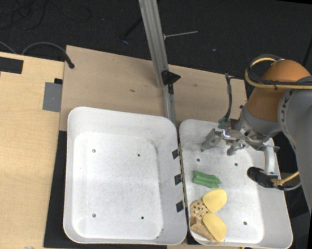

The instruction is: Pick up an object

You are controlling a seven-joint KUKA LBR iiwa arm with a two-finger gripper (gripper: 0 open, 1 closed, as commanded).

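Starting at the left with the wooden counter (pixel 16 148) and the left bin (pixel 85 140): little risk there, beyond a poorly clamped piece dropping into it during any carry across. Moving right to the slanted aluminium rail (pixel 155 47) and the black clips (pixel 175 178) along the seam between the bins: likely snag points for a low sweep toward that wall. Inside the right bin (pixel 268 221), finding the candidates bunched near the front left corner: a green pod-shaped toy (pixel 206 179) lying flat, then two yellow pieces (pixel 215 200) just beside a brown biscuit-like item (pixel 196 209), touching or overlapping one another. Further right and toward the back, seeing the gripper (pixel 220 146) low over bare bin floor, well apart from all of them, with the fingers (pixel 207 143) spread and nothing between them. Judging from this: closing here would catch only air, so needs a shift forward and left first. Descending onto the yellow cluster risks pinching two pieces at once or wedging a tip onto one and skidding it against the wall; going for the flat green toy risks sliding off its low rounded back or shoving it toward the clips. At the far right, noting a black cable (pixel 263 176) looping by the wrist of the arm (pixel 275 85), possibly dragging on the rim.
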